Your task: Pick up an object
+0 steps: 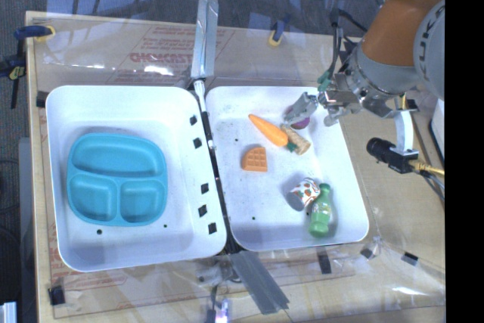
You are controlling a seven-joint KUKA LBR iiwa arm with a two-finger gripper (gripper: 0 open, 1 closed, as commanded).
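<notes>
- Where the arm (401,34) reaches in from the right, its gripper (316,108) hangs over the far right corner of the right bin (227,185); the 2 fingers stand spread apart, 1 near a small purple object (302,119) and 1 toward the bin's right rim, and nothing is seen clamped between them.
- Beneath the left finger (297,108), the purple object lies partly hidden, so whether the finger touches it cannot be told.
- Just nearer than the gripper, an orange carrot (268,130) lies slantwise in the far half of the right bin, its thick end touching a short tan piece (298,141).
- Near the middle of the same bin sits an orange waffle-patterned piece (255,159), apart from the carrot.
- Toward the near right corner, a green bottle (321,212) lies against a red-and-white patterned item (304,194) resting on something grey.
- Filling much of the left bin (57,106) is a blue divided tray (116,179) with 3 compartments, lying flat.
- Between the 2 bins runs a shared edge marked with small black squares (203,189).
- Beyond the far edges of both bins, clear plastic sheeting (151,49) covers the bench (408,238).
</notes>
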